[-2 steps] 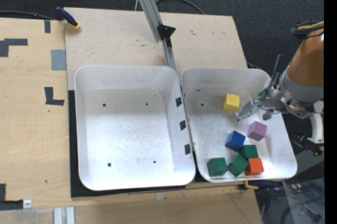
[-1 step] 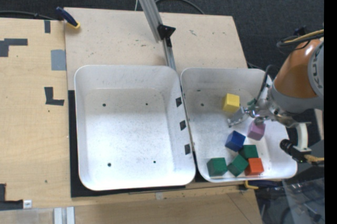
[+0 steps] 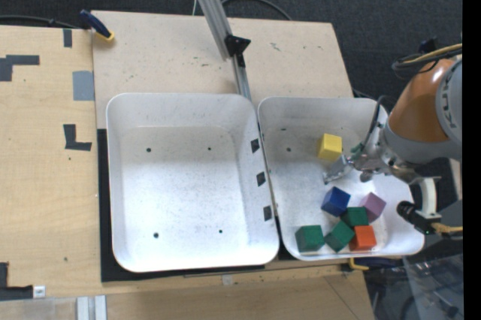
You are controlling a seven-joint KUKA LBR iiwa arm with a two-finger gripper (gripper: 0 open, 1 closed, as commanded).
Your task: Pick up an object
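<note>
The right bin (image 3: 301, 116) holds several small blocks. A yellow block (image 3: 329, 146) lies alone near the bin's middle. A blue block (image 3: 336, 201), a purple block (image 3: 373, 204), an orange block (image 3: 364, 237) and three green blocks (image 3: 309, 238) cluster in the near right corner. My gripper (image 3: 347, 173) hovers between the yellow block and the blue one, just below and right of the yellow block. It is open, with only bin floor showing between its fingers.
The left bin (image 3: 180, 112) stands beside the right one. A slanted metal bar (image 3: 214, 7) runs from the top down to the wall between the bins. The grey arm with its orange band (image 3: 421, 112) comes in over the right bin's right rim.
</note>
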